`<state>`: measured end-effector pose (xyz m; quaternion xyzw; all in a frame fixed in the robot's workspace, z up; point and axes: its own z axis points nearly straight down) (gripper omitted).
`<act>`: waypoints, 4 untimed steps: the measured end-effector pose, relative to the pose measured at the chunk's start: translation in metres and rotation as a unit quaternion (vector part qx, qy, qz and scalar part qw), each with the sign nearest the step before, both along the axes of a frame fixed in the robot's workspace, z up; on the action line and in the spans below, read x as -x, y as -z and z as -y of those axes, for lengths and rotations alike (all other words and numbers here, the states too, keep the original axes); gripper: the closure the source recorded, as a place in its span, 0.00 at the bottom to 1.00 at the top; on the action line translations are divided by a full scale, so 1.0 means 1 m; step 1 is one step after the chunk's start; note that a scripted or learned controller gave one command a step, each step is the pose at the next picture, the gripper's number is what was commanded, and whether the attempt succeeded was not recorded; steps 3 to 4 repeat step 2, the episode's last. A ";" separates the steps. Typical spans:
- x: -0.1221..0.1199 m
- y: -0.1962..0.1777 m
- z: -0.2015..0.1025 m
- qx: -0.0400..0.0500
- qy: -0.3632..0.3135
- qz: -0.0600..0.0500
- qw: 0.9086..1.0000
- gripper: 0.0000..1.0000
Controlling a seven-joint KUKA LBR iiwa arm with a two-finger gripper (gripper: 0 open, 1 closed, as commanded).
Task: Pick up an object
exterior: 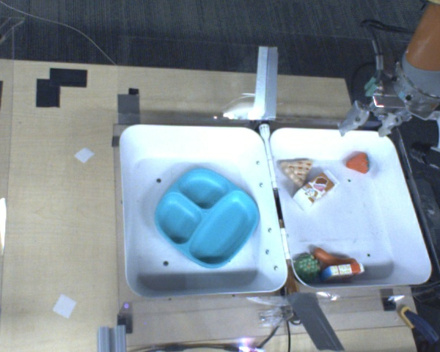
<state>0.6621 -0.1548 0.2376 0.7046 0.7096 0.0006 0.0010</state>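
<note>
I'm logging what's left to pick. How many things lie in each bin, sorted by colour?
Left bin:
Blue plate: 1

Right bin:
Red-orange piece: 1
Waffle-patterned wedge: 1
White carton: 1
Green item: 1
Orange carrot-like item: 1
Red and white bottle: 1

Total: 7

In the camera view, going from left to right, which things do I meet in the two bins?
Blue sectioned plate → waffle piece → small carton → orange-red object.

In the right bin (407, 218), an orange lump (358, 162), waffle slice (296, 169), small carton (314, 189), broccoli (306, 265), carrot (330, 256) and bottle (342, 270) lay loose.
</note>
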 end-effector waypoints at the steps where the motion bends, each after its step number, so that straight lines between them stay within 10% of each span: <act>1: 0.026 0.093 0.051 0.000 0.081 -0.001 0.997 0.00; 4: 0.003 0.145 0.044 0.000 0.120 0.001 0.993 0.00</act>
